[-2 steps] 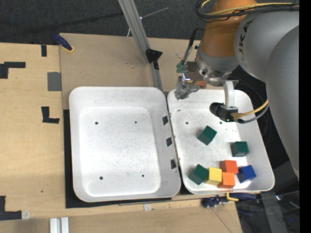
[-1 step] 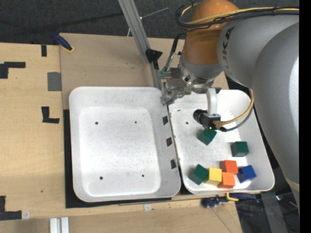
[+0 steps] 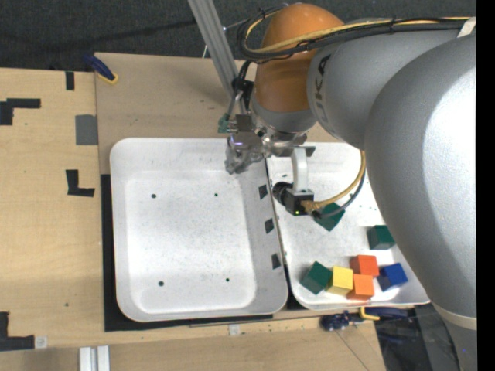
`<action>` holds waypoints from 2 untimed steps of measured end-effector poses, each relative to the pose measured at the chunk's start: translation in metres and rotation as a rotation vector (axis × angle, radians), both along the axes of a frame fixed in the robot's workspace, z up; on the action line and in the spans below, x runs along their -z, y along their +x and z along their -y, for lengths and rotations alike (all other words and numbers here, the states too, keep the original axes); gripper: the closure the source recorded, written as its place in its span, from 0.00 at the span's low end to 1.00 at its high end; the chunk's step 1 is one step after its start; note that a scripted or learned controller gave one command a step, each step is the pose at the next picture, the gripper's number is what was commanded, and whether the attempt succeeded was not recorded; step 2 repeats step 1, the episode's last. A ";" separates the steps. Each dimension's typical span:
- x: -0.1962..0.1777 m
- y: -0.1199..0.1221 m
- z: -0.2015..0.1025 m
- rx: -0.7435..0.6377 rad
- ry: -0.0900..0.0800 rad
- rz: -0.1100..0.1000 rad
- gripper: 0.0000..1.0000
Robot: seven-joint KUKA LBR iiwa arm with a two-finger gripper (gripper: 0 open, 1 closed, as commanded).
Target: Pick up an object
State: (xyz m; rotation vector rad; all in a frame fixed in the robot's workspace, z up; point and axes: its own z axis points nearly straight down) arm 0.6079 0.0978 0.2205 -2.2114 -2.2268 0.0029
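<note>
My gripper hangs over the far right corner of the left bin, close to the ridge between the two bins. Nothing shows beneath it but bare white floor. The blocks all lie in the right bin. A dark green block sits mid-bin, just right of a black fitting and cable on the wrist. Another green block lies further right. At the near edge a green, a yellow, two orange and a blue block cluster together.
The large grey arm with its orange band covers the right bin's far and right parts. A slanted metal pole rises behind the gripper. Black tape marks dot the wooden bench to the left.
</note>
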 end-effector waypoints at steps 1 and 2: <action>-0.001 0.001 0.004 0.004 -0.001 0.001 0.00; -0.001 0.001 0.004 0.004 -0.001 0.001 0.00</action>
